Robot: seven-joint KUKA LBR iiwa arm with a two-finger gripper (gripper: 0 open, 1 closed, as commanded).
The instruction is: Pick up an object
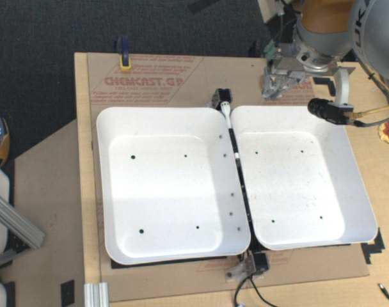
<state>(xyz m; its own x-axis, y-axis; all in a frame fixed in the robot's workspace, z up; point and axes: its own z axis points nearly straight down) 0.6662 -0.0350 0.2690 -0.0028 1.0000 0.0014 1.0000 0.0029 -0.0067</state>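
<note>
Nearest the camera, the left bin and right bin both look bare, so honestly I can't spot any object to grab. Biggest risk: a grasp on nothing. The gripper hangs above the right bin's far rim; can't tell its state. Plenty of open floor, but that rim and the black clamp sit close.

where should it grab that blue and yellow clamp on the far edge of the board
Probably the blue handle, coming from above: it pokes out past the board, while the yellow end sits tight on the edge. It looks clamped on, so it may not lift.
</note>
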